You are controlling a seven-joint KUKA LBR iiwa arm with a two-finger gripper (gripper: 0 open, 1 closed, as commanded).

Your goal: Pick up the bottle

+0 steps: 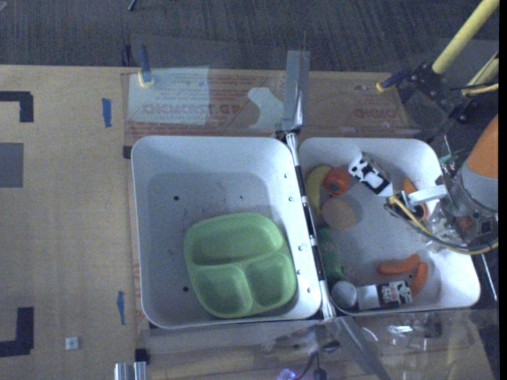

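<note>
Lay on its side along the near wall of the right bin (pixel 372 145): the bottle (pixel 372 294), white cap toward the divider; rested just beyond it, an orange curved toy (pixel 404 266); hung over that bin's right edge, the gripper (pixel 453 222), amid yellow cables, state of the claw impossible to tell; sat in the left bin (pixel 158 172), a green divided plate (pixel 239 264).
</note>
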